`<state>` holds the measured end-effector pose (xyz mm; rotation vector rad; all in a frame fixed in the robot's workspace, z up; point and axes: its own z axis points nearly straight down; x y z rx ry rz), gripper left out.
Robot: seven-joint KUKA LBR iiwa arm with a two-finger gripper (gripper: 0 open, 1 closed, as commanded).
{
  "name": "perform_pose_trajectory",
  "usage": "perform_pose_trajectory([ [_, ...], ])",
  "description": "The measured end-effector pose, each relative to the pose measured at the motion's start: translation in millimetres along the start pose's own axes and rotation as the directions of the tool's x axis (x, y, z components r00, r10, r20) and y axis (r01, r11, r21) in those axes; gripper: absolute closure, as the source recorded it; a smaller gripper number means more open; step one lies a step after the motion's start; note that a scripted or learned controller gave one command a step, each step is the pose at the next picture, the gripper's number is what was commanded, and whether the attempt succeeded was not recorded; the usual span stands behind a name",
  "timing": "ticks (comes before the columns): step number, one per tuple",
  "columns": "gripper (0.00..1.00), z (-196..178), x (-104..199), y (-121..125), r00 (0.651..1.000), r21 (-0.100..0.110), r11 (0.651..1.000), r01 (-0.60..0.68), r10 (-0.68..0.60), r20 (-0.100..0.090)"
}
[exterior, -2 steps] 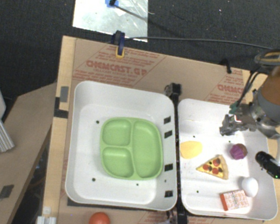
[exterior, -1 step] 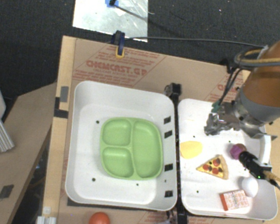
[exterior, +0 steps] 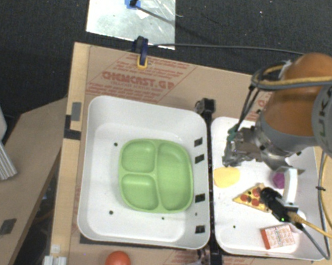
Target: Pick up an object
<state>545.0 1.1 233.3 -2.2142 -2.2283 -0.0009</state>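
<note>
Nearest, an orange ball [exterior: 117, 263] sits on the bench outside the bins. In the right bin [exterior: 242, 244] lie a red-and-white packet [exterior: 278, 237] at five o'clock, a pizza slice [exterior: 251, 197] and a yellow piece [exterior: 226, 177]. Just above that piece, at twelve o'clock, hangs the gripper [exterior: 232, 158]; how far open it stands, I cannot tell. The yellow piece lies close to the bin wall, so a descent could clip the wall or nudge it aside.

Bright, even light; soft focus.
</note>
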Motion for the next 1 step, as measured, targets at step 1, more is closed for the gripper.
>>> perform_pose_trajectory([
  [1,1.00,-4.8,59.6,-6.6,1.000,-0.001,1.000,0.004,-0.004,-0.002],
])
